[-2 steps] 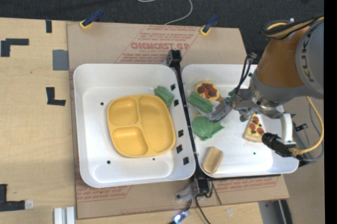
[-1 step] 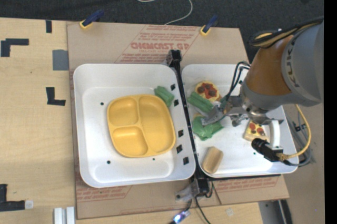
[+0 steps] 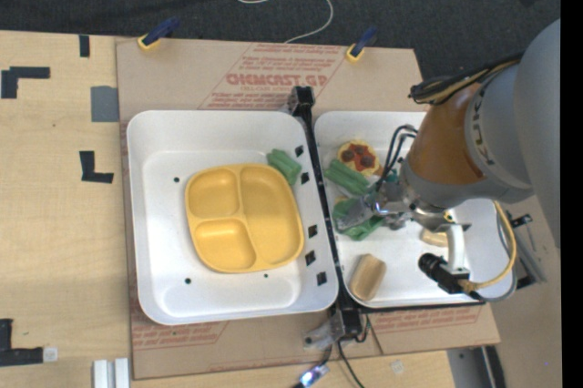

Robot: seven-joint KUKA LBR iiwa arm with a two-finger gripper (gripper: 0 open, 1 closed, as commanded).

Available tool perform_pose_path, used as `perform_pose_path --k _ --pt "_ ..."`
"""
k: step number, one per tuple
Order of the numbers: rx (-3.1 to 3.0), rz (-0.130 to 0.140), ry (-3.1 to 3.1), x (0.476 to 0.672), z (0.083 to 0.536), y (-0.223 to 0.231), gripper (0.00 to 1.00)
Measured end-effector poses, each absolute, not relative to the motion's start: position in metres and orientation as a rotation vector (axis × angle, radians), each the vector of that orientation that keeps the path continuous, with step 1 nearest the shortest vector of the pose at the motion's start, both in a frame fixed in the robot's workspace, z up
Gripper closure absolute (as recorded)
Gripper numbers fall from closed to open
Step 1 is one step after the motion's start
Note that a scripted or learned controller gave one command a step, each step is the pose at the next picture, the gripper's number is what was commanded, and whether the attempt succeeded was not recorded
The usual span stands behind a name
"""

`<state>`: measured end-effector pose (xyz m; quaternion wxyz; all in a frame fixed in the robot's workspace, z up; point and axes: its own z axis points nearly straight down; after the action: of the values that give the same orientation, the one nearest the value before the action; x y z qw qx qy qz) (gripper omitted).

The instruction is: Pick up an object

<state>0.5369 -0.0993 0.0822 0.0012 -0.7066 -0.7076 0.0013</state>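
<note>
My gripper [image 3: 372, 211] is low in the right bin [image 3: 405, 293], near its left wall. It sits right on a green toy piece [image 3: 351, 223], and the grip itself is hidden by the wrist. A second green piece [image 3: 343, 176] lies just above it. A yellow and red toy food item [image 3: 357, 156] rests at the bin's back. A tan cylinder [image 3: 367, 276] lies near the front. A pale item [image 3: 437, 238] peeks out under the arm.
The left bin [image 3: 146, 195] holds a yellow divided plate [image 3: 244, 218] with a green toy [image 3: 284, 165] at its upper right corner. A black divider [image 3: 314, 195] runs between the bins. The grey arm [image 3: 492, 131] covers the right bin's right side.
</note>
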Motion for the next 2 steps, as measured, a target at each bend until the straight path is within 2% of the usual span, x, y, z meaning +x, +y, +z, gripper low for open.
perform_pose_path --k 1,2 --pt "-2.219 0.001 -2.222 0.538 0.096 -0.099 1.00" --pt "-2.220 0.000 -2.222 0.532 0.139 -0.095 1.00"
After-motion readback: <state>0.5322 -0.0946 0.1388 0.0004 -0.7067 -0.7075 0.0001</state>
